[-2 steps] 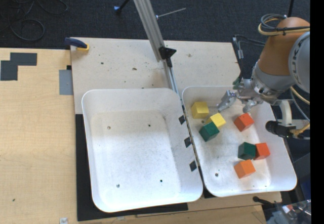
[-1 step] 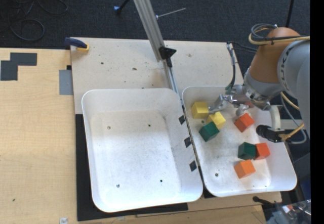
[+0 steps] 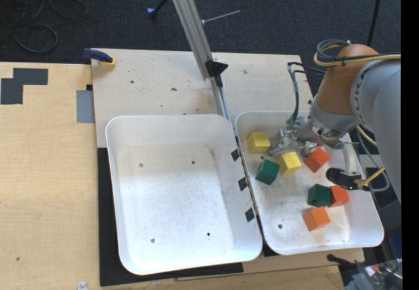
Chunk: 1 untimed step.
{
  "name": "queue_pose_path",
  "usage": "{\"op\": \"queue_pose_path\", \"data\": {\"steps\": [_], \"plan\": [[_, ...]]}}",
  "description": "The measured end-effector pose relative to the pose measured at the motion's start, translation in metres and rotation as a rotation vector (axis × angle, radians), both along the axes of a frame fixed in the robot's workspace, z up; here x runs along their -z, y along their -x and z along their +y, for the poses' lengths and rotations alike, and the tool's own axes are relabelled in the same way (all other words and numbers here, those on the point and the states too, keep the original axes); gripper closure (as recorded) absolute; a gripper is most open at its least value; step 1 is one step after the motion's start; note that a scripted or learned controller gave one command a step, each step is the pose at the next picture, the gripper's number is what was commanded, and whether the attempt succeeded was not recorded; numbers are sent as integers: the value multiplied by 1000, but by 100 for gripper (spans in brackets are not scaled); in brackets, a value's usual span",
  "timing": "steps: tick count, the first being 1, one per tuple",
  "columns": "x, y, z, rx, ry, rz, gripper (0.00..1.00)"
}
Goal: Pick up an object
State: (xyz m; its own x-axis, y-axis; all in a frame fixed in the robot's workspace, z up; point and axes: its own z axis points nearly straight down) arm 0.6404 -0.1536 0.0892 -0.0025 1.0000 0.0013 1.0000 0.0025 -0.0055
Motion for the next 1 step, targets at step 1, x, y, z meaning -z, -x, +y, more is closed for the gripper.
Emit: {"op": "queue_pose_path", "data": {"steps": [1], "plan": [[-11,0,0,0,0,0,100]]}}
